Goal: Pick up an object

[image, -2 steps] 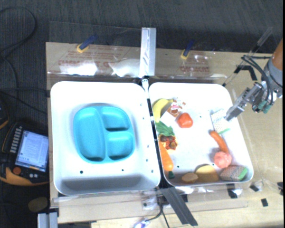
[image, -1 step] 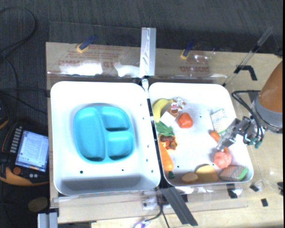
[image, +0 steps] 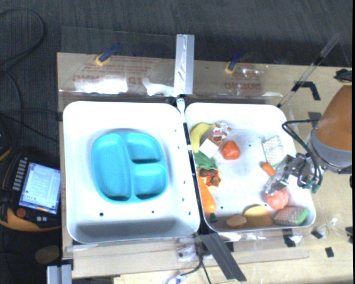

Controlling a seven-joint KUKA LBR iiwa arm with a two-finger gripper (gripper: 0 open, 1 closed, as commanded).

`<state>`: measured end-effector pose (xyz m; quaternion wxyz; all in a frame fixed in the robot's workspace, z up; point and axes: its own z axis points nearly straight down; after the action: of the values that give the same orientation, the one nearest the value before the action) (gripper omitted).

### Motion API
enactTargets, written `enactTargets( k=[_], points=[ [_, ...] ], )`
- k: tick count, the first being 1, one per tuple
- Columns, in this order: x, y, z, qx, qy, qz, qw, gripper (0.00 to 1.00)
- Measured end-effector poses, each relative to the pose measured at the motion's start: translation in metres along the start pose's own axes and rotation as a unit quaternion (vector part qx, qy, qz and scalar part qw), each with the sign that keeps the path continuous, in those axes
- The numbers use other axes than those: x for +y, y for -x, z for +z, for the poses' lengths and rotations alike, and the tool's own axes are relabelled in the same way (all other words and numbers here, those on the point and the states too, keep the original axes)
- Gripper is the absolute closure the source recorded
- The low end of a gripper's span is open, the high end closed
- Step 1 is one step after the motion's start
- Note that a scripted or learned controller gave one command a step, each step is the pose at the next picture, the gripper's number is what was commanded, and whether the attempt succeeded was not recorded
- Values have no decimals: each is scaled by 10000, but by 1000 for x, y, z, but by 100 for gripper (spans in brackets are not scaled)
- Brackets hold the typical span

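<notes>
The right bin (image: pixel 248 109) holds play food: a yellow banana (image: pixel 199 133), a red tomato (image: pixel 230 150), a small wrapped item (image: pixel 220 130), a grey mesh piece (image: pixel 273 149), a small carrot bit (image: pixel 267 168), a larger orange carrot (image: pixel 206 199), a strawberry-and-greens cluster (image: pixel 209 175), a pink-red round fruit (image: pixel 278 199), a brown-and-green piece (image: pixel 291 215), a yellow piece (image: pixel 257 213) and a brown piece (image: pixel 236 221). My gripper (image: pixel 281 181) hangs low at the bin's right side, just above the pink-red fruit. Nothing shows between its fingers.
The left bin (image: pixel 77 158) contains a blue divided tray (image: pixel 129 164). A metal divider (image: pixel 184 64) stands behind the bins. The arm's orange band (image: pixel 337 123) is at the right edge. A handheld pendant (image: pixel 32 191) lies left of the bench.
</notes>
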<state>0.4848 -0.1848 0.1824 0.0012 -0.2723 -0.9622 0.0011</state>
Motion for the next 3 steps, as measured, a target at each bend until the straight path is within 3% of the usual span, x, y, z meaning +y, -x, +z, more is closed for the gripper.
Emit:
enactTargets(
  k=[1,2,3],
  points=[
    [-1,0,0,0,-3,15,10000,100],
    [52,8,-32,4,7,410,9992,100],
    [65,54,64,14,4,1143,9935,100]
  ],
)
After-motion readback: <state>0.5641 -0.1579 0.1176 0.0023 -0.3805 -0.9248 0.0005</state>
